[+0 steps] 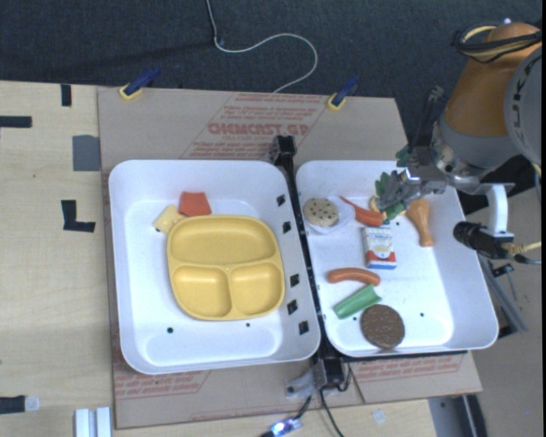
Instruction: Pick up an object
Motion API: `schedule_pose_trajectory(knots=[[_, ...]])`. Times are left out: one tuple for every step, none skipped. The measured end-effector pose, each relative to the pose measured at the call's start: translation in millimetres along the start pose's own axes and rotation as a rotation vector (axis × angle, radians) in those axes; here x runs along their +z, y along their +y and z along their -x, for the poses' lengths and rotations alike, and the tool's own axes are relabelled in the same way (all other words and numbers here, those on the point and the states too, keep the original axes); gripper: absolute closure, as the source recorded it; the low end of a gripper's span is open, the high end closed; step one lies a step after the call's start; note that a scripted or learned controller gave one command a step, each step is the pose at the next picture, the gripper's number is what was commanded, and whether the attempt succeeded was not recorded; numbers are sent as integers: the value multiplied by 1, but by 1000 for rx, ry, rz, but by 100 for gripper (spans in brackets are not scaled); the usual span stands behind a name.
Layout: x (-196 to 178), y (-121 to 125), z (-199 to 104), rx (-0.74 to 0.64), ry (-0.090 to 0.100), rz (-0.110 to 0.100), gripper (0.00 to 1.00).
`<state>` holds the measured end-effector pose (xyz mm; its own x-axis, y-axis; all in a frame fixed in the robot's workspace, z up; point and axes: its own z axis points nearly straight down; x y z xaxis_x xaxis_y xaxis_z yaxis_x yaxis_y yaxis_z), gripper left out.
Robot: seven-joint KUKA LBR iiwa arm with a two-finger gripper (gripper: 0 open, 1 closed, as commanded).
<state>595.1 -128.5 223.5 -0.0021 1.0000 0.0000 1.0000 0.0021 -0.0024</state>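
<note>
My gripper (393, 192) hangs low over the back of the right bin (455, 321), right above a toy carrot (366, 213) with green leaves. Its dark fingers crowd the leafy top, and I cannot see how they stand. Spread through this bin are a cookie (323, 211), a small carton (379, 247), a tan drumstick-like piece (421, 220), a sausage (352, 276), a green piece (356, 301) and a brown patty (382, 326).
The left bin (136, 335) holds a yellow divided plate (225, 267), an orange-red block (195, 204) and a pale yellow piece (167, 218). A black clip row (294, 244) runs between the bins. The arm's body (491, 89) looms over the right bin's far right corner.
</note>
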Motion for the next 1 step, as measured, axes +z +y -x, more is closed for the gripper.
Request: schedule_pose_trajectory(knots=[[-3, -7, -58, -5, 3, -6, 100]])
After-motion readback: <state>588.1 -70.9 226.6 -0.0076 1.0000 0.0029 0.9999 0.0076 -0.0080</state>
